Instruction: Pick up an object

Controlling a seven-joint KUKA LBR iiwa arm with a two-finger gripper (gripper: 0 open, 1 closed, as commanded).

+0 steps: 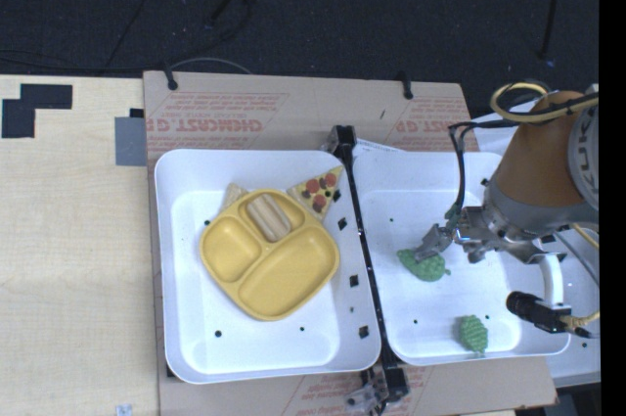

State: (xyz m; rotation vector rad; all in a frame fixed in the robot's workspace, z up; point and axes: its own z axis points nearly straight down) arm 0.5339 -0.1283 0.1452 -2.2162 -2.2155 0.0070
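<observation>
Green and bumpy, a small toy (473,334) lies near the front edge of the right bin (411,189), alone on the white floor. A little farther back, a second green toy (423,265), like a broccoli piece, lies in the middle of the same bin. The gripper (431,246) is directly over its back part and seems to touch it, but I cannot tell if the jaws are apart or together, because they are small and dark here. The grey arm (533,174) with the orange band comes from the right. In the left bin (186,208), a yellow divided plate (271,254) holds a tan toy bread (268,215), and a pizza slice toy (321,189) lies just behind the plate.
</observation>
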